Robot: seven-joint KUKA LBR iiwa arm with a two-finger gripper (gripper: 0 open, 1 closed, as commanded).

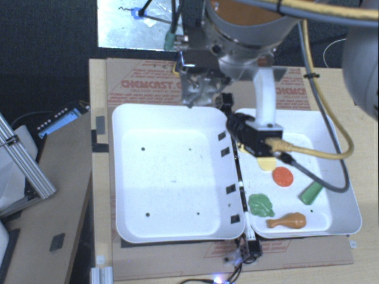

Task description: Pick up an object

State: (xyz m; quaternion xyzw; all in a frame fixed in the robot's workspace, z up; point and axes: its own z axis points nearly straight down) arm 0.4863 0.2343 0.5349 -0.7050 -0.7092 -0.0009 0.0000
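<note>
Although the task named no single object, five candidates lay in the right bin (354,216), all in its near half. A red-orange disc (282,177) sat about mid-bin. Just beside it, toward the outer wall, lay a short green block (310,191), tilted on a diagonal. A green leafy piece (260,205) lay near the divide between the bins, below and left of the disc in this view. A tan drumstick-shaped piece (287,220) lay closest to the near rim, lengthwise along it, just beside the leafy piece and apart from the block. A yellow piece (267,164) showed only in part above the disc, with robot hardware covering its upper side; shape not determinable.

None of the five was in contact with the gripper (201,92). It hung over the far rim of the left bin (172,158), near that bin's corner by the divide and well apart from the objects. Whether it was open or closed: cannot tell, as the view of it was blurred and crowded. Nothing was seen held in it.

Both bins rested on a printed cardboard sheet (148,81). The grey arm (249,16) entered from the upper right.
</note>
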